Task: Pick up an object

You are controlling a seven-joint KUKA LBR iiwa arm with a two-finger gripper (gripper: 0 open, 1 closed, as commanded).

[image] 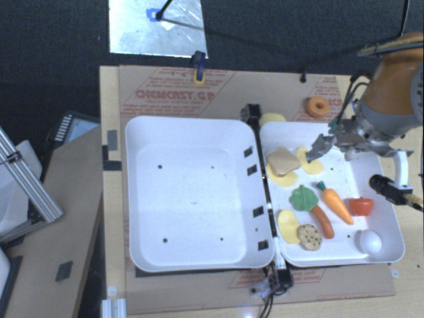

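The right bin point(391, 225) holds several toy foods. Among them are a tan bread slice point(283, 160), a green broccoli point(303, 197), an orange carrot point(336, 205), a red-orange sausage point(322, 221), a red tomato point(360, 206), a cookie point(309, 236) and a white egg point(368, 242). Flat yellow pieces point(288, 224) lie between them. My gripper point(317, 148) hangs over the bin's far half, just above a yellow piece point(312, 165) and to the right of the bread. Nothing shows in its grasp.
The left bin point(192, 191) stands beside the right one, with black clips along the shared rim point(264, 177). An orange donut point(318, 106) lies on the cardboard behind the right bin. A yellow object point(271, 119) rests at that bin's far left corner.
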